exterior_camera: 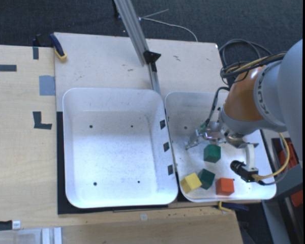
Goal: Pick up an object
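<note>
My gripper (204,136) hangs low over the middle of the right bin (181,104), under the orange-banded wrist. A green block (212,153) lies just below and to the right of it in the view, close to the gripper; I cannot tell whether they touch. Along the bin's near edge lie a yellow block (191,181), a dark green block (207,178) and an orange block (224,186), the yellow and dark green ones touching. The arm hides the bin's right side.
The left bin (71,136) stands beside the right one, sharing a raised wall. A slanted metal rail (134,27) comes down from the top to the bins' back edge. Cables loop off the arm at right.
</note>
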